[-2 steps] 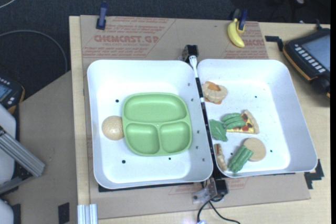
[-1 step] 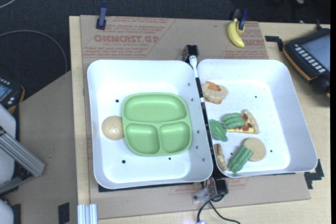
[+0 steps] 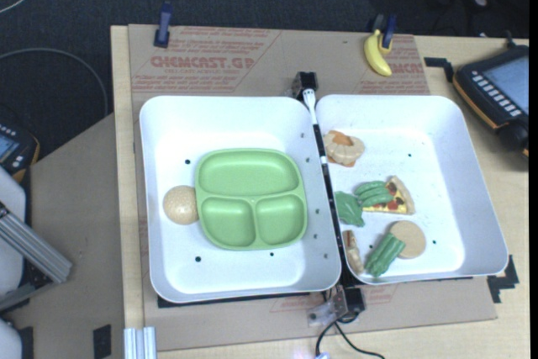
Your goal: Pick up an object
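The right bin [image 3: 445, 139] holds several toy foods. A tan pastry piece [image 3: 344, 147] lies near its left wall. A pizza slice [image 3: 389, 197] sits mid-bin beside a green leafy piece [image 3: 349, 207]. Lower down, a green bean pod [image 3: 384, 254] leans on a round tan cookie [image 3: 409, 237], and a small bacon-like strip [image 3: 351, 248] lies against the left wall. The left bin [image 3: 168, 130] holds a green divided plate [image 3: 250, 197] with a round beige ball [image 3: 179, 204] touching its left side.
A yellow banana [image 3: 377, 55] rests on the cardboard behind the right bin. Blue clamps [image 3: 163, 25] pin the cardboard at the back. A black and orange tablet [image 3: 501, 88] sits at the far right. A cable [image 3: 336, 324] runs from the bins' front edge.
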`<state>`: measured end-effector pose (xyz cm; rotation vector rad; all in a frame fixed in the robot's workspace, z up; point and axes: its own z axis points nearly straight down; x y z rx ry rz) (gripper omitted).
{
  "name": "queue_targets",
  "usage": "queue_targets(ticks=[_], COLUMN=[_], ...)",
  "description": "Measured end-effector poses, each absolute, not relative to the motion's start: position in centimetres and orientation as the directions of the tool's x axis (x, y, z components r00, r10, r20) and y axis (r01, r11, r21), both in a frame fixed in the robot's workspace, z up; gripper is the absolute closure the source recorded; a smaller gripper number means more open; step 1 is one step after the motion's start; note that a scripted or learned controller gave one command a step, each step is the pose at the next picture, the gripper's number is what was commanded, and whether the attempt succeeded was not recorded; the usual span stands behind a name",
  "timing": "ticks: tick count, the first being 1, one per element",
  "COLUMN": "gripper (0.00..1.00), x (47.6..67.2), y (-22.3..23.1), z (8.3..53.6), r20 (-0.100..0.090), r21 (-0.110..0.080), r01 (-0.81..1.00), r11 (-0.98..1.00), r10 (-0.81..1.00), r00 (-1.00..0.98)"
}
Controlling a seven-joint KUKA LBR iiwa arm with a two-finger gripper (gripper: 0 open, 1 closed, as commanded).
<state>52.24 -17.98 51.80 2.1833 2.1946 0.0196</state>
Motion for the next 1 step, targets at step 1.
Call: queue_targets(ticks=[1], gripper=[1.0], x=[52.31], y=[-17.99], z=[52.88], r20=[-0.027], r21=[0.046], r01=[0.999], r11=[0.006], r10=[1.0], r00=[-0.005])
